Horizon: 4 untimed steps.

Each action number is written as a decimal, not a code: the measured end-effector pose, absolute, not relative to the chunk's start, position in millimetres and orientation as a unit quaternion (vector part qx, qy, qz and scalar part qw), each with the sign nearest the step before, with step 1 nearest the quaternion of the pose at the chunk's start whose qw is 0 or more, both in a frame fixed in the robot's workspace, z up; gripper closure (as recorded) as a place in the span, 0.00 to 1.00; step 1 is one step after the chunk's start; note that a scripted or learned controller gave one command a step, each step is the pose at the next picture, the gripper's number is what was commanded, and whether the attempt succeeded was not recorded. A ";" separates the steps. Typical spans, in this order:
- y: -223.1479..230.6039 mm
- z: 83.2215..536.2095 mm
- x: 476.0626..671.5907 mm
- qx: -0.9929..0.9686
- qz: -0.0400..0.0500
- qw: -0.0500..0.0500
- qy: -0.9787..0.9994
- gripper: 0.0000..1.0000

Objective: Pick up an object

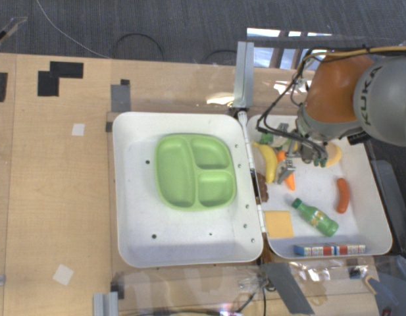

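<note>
The gripper (289, 162) is low in the far left part of the right bin (377, 206), just above a small orange carrot (290, 180) and beside a yellow banana (268, 162). Its dark fingers point down toward the carrot, but the cables and the wrist cover them, so I cannot tell if something is pinched between them or how they stand. The carrot lies tilted on the bin floor, just right of the banana, which lies along the left wall of this bin.

To the right of the gripper a pale yellow round object (333, 155) shows partly under the arm (360, 101). Further right and nearer, a red sausage (343, 195) lies alone. A green bottle (315, 216) lies on its side in the middle of the bin, and a yellow square slice (279, 224) lies to its left. At the near wall lies a long flat box (329, 249) with red, white and blue colours.

The left bin (133, 176) touches the right one and holds a green divided plate (194, 171) with three compartments. Both bins stand on a wooden bench (51, 196).
</note>
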<state>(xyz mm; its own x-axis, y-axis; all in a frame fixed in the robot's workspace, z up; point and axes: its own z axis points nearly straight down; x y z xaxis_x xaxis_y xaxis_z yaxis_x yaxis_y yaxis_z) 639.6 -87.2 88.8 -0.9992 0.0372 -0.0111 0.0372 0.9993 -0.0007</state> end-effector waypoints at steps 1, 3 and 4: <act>-89.3 89.2 606.2 0.072 0.000 0.007 0.997 0.00; -88.1 104.4 611.2 0.069 0.000 0.016 0.998 0.00; -97.4 88.8 625.5 0.124 0.001 0.006 0.992 0.00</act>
<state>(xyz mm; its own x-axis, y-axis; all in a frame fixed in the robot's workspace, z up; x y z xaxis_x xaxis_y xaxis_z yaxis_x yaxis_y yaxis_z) 625.5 -97.4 88.8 -0.9694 0.2453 -0.0121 0.2453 0.9694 0.0025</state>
